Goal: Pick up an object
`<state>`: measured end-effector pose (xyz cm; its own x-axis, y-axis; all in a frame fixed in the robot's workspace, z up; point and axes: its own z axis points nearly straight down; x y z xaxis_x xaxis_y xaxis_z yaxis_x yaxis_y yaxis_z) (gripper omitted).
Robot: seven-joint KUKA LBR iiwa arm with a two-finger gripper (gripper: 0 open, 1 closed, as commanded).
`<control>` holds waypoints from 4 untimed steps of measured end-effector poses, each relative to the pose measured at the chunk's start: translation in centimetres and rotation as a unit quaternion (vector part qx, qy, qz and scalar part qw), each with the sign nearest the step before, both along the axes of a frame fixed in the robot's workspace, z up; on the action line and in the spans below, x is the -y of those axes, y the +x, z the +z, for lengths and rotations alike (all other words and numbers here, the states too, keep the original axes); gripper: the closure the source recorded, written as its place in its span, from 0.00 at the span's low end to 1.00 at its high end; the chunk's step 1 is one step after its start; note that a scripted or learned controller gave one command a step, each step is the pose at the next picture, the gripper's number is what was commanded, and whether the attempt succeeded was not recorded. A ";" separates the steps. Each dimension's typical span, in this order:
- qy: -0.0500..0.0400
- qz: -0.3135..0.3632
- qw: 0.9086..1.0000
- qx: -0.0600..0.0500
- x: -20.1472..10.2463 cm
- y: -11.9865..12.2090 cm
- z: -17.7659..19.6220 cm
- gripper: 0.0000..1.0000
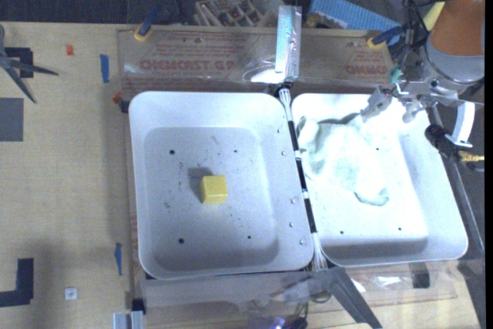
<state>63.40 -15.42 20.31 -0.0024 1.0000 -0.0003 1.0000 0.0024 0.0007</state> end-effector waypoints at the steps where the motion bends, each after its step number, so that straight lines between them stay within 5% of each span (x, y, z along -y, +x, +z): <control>1: 0.000 -0.009 1.000 0.000 -1.9 -0.1 -4.8 0.00; 2: -0.001 0.015 1.000 0.001 3.9 2.5 -5.6 0.00; 3: 0.000 -0.022 1.000 0.000 6.8 1.7 -7.1 0.00; 4: -0.001 -0.080 0.997 0.006 0.6 -4.1 -11.1 0.00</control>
